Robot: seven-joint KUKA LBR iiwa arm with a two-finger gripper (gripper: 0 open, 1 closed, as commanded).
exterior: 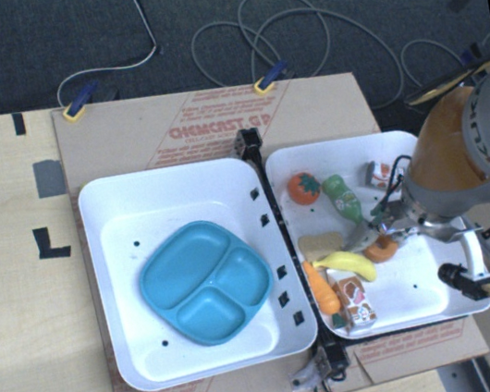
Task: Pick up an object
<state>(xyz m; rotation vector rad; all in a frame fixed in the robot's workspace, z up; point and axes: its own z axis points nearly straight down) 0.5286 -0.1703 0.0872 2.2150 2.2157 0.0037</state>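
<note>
- The arm [463, 152] comes in from the right, grey with that orange band, bent down over the right bin [432, 298] so its wrist covers the bin's right side.
- The cardboard sheet [205, 127] under both bins has red print on it. I can make out something like "CHEMCAST GP", the rest is too small to read.
- Left bin [107, 214] holds a blue divided plate [206, 282], sitting tilted a bit, well away from the action.
- The gripper [384, 230] is low in the middle of the right bin. Can't tell if it's apart or together, it's too dark and cluttered there.
- A banana [349, 263] lies just left of the gripper, with a beige block [321, 244] right above it.
- A green bottle [342, 198] sits up and left of the gripper, near it.
- A carrot [323, 287] lies along the bin's left wall, beside a small printed packet [355, 300]; label unreadable.
- An orange round thing [381, 250] is right at the gripper, touching or nearly.
- A tomato [303, 188] is at the top left, apart from the gripper.
</note>
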